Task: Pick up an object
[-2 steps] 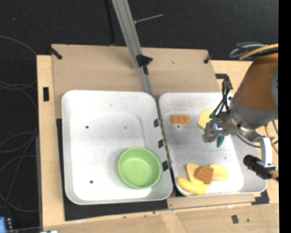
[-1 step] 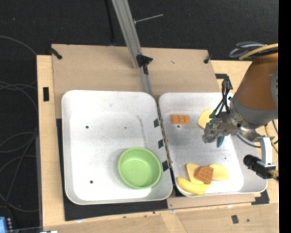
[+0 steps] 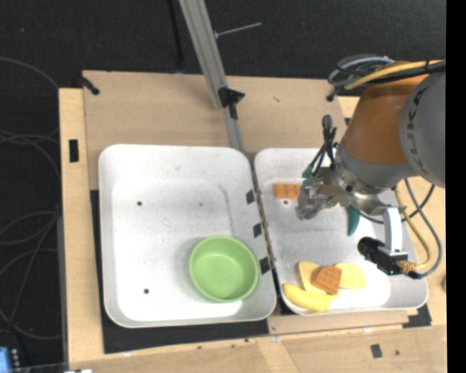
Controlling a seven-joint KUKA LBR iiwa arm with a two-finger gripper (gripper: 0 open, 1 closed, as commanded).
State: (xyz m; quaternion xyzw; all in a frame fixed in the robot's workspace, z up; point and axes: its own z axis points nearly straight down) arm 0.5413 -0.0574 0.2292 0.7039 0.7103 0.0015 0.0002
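Flanking white bins point(image 3: 124, 208) on tan bench point(image 3: 155, 107)

1. I'm counting two white bins: the left bin point(image 3: 140, 231) and the right bin point(image 3: 295, 243).
2. I'm seeing one green bowl point(image 3: 223, 267).
3. I'm counting two orange blocks point(image 3: 286, 190) point(image 3: 326, 279).
4. I'm making out roughly three yellow pieces point(image 3: 307, 298).

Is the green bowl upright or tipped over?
Upright: the bowl shows its open mouth and inner floor, sitting in the left bin.

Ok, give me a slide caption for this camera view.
Gripper low in the right bin beside an orange block; green bowl in the left bin.
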